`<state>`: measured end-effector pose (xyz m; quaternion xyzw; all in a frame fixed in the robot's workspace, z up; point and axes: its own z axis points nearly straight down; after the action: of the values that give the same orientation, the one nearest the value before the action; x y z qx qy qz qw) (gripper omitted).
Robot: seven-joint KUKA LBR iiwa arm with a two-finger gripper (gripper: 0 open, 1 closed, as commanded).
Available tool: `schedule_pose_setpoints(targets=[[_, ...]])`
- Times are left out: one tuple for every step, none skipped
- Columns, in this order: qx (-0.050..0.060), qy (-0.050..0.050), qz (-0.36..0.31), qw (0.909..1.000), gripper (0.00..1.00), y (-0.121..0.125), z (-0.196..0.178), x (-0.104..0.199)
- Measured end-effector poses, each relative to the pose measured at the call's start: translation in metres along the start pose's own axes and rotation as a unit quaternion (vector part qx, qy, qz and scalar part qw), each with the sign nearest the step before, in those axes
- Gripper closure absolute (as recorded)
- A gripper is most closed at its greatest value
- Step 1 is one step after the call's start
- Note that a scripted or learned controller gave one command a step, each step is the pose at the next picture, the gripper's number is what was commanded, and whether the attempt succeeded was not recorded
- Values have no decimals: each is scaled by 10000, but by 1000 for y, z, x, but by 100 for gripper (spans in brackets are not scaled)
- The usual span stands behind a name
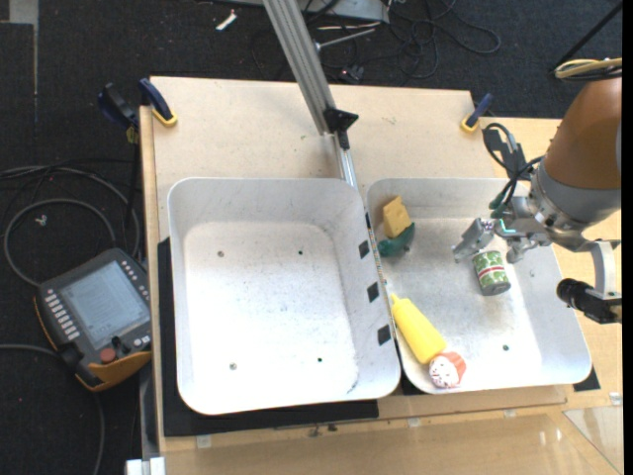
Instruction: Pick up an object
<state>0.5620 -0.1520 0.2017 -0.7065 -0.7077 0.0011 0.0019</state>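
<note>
We see the arm (pixel 584 151) reaching in over the right bin (pixel 554 359), its orange band above the grey wrist, the wrist bent down toward the bin floor. The gripper (pixel 492 243) hangs at the can (pixel 492 271), right above its top. 1 finger (pixel 473 237) juts out to the can's left and a second part sits to its right, so the fingers look spread apart, but the can is not between them; it lies below the tips on the bin floor. Whether a tip touches the can's top we cannot tell.

The can, green with a pale label, sits well inside the bin, with bare white floor around it, more of it on the side toward the bin's near rim. Left of the can, near the wall where the 2 bins meet, lies a yellow block (pixel 396 213) resting on a green piece (pixel 395 244). Further from the can, toward the near-left corner of the same bin, a yellow cylinder (pixel 416 330) lies slanted along that wall, and a red-and-white piece (pixel 446 369) touches its lower end, close to the near rim.

Beyond the dividing wall from the can is the left bin (pixel 188 226). A metal rail (pixel 297 52) slants down to the far end of the wall between the bins.
</note>
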Motion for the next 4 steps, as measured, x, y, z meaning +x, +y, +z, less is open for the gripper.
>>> schedule_pose_setpoints(targets=[[-16,-3,6,10000,0,1,-2,0],[0,-3,7,10000,0,9,46,2],[3,-3,17,10000,0,7,93,-6],[-16,-6,11,10000,0,7,107,-6]])
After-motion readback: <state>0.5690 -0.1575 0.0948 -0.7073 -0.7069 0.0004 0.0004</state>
